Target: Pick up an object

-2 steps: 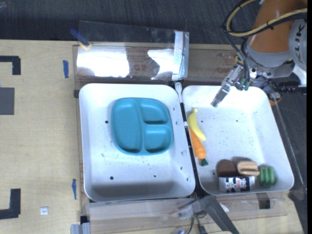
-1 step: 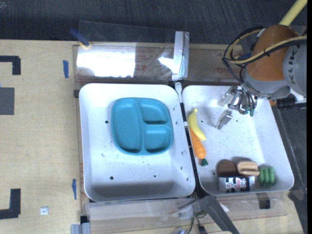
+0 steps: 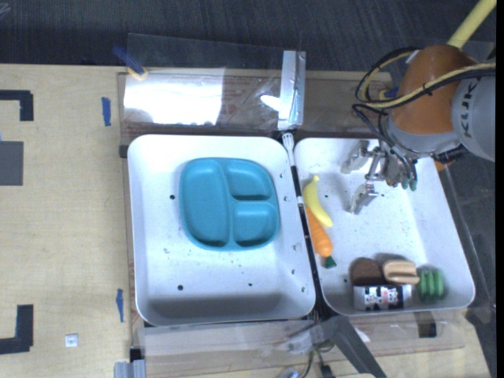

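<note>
The fingers of the gripper stand apart, one near the back wall of the right bin and one lower down, and nothing is between them; they hang over the bare white floor in the rear part of that bin; above them the grey wrist leads up to the orange band of the arm, which comes in from the right, with black and yellow cables looping around it.

Just to the left of the fingers, but apart from them, a yellow banana lies along the left wall of the right bin; a toy carrot lies just below it, touching its lower end or very near to it. In the front part of the same bin, well apart from the fingers, there is a group of small things close together: a brown round piece, a sandwich-like toy, a green ridged object and a dark can lying on its side.

The left bin holds a blue divided plate near its middle; both bins rest on the bench.
</note>
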`<state>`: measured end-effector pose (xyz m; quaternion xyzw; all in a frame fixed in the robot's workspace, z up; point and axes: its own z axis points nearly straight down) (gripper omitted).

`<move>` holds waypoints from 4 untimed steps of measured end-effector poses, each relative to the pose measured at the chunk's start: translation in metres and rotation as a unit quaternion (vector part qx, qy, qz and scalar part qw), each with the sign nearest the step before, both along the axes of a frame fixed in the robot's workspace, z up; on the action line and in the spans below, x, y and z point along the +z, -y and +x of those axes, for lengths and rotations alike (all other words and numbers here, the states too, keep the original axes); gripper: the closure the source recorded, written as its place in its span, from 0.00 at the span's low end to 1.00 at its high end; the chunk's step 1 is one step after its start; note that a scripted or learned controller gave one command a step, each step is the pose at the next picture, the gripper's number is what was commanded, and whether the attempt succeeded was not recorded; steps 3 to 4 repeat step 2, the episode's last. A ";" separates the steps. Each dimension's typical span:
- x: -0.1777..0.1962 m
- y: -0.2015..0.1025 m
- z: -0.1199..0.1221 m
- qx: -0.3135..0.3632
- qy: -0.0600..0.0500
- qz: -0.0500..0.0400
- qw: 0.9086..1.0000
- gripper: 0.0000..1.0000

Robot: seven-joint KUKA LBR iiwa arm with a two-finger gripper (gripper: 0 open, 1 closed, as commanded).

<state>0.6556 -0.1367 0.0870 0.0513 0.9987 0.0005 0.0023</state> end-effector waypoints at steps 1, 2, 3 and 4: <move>0.000 0.007 -0.028 -0.132 0.001 0.000 0.991 0.00; 0.000 -0.008 -0.002 -0.331 -0.002 0.000 0.944 0.00; 0.000 -0.008 -0.002 -0.331 -0.002 0.000 0.944 0.00; 0.000 -0.008 -0.002 -0.331 -0.002 0.000 0.944 0.00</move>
